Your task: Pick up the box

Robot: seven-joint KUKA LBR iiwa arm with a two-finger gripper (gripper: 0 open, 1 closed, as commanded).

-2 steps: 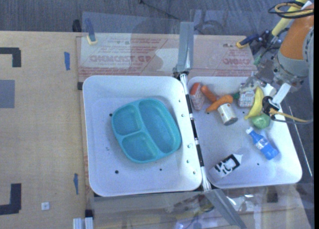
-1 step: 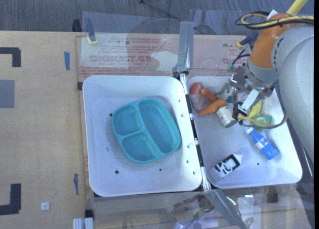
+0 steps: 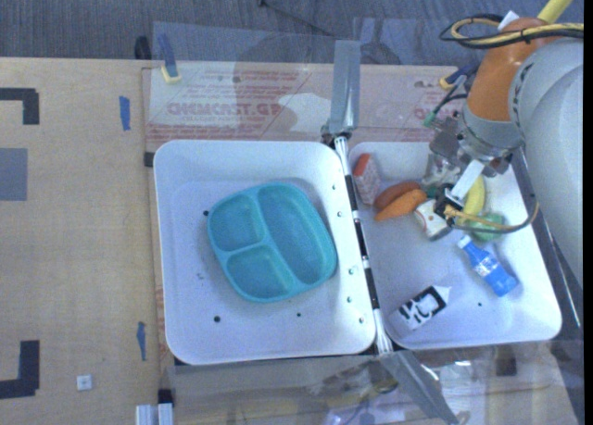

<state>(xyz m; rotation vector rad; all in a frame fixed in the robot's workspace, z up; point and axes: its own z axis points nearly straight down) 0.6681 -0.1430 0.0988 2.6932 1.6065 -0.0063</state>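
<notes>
A small black-and-white box (image 3: pixel 423 306) lies flat near the front left corner of the right bin (image 3: pixel 528 321). My gripper (image 3: pixel 438 176) hangs over the back middle of that bin, well behind the box and apart from it. It sits just above an orange vegetable-shaped toy (image 3: pixel 398 199) and a yellow banana (image 3: pixel 475 195). The grey arm with its orange band (image 3: pixel 500 62) reaches in from the upper right.
A teal divided plate (image 3: pixel 271 242) lies in the left bin (image 3: pixel 185 182). The right bin also holds a blue tube (image 3: pixel 489 267), a green item (image 3: pixel 484 221), a small white piece (image 3: pixel 432 220) and a red-and-white item (image 3: pixel 364 170) by the dividing wall.
</notes>
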